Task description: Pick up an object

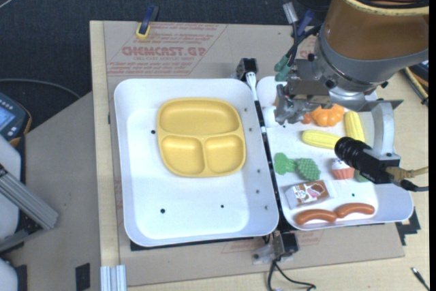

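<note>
Sausages [335, 214] at right bin's [402, 204] near edge, w/ corn [321, 140], broccoli [298, 166]. Hand [291, 108] low at far corner by orange toy [325, 116]; can't tell grip state. Risk: crowded toys, might clip bin wall.

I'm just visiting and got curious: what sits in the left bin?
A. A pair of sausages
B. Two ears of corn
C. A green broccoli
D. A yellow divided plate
D: the left bin holds a yellow plate with three compartments; the corn, sausages and broccoli all lie in the right bin.
</note>
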{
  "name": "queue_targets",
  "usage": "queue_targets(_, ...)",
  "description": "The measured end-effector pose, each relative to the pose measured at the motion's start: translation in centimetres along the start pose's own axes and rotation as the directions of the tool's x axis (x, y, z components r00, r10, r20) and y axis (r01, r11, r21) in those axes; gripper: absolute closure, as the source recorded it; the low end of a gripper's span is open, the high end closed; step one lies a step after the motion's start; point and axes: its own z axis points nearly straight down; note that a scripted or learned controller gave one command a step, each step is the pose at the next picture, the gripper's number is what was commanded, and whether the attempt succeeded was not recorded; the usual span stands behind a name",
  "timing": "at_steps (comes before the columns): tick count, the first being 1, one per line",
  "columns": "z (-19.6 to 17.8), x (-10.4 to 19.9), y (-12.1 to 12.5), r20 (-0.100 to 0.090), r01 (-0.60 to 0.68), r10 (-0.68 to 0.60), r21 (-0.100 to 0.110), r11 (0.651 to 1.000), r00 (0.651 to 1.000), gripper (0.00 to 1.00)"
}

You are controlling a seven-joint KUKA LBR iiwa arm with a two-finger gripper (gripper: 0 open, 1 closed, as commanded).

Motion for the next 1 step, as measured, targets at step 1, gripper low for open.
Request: queue_targets(1,-6.39,2.17,0.16,-0.001,-0.001,0.001,-0.005,1.0,1.0,1.0)
